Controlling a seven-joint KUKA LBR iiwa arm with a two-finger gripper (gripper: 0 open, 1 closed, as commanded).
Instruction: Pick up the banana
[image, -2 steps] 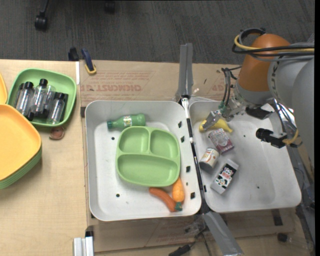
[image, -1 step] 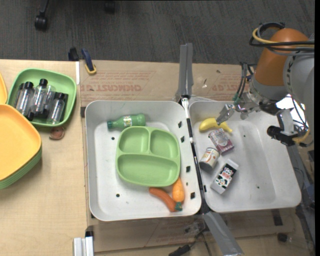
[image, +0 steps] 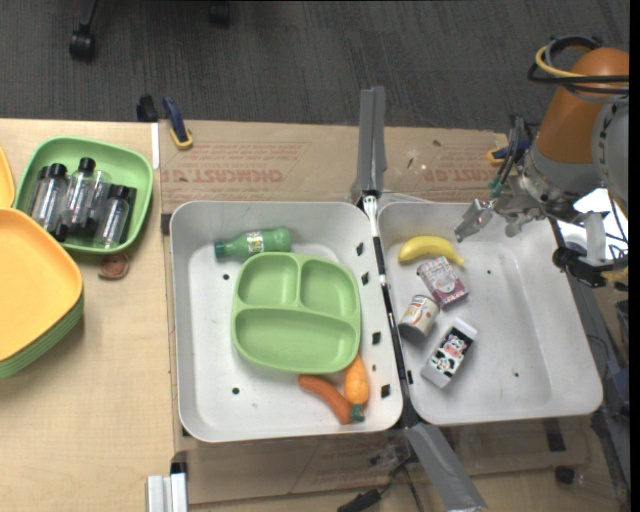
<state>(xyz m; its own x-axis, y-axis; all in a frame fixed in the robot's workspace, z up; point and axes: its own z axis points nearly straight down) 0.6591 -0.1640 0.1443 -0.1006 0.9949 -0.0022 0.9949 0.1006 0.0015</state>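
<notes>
The banana (image: 430, 248) lies near the right bin's (image: 520, 390) back-left corner, likely light, smooth and curved, best pinched across its thick middle; the pincer (image: 490, 218) hovers nearby, fingers spread, holding nothing.

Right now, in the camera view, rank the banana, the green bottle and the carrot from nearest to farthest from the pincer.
From the pincer:
1. Banana, right bin, just left of it.
2. Green bottle, left bin, top.
3. Carrot, left bin, bottom edge.
</notes>
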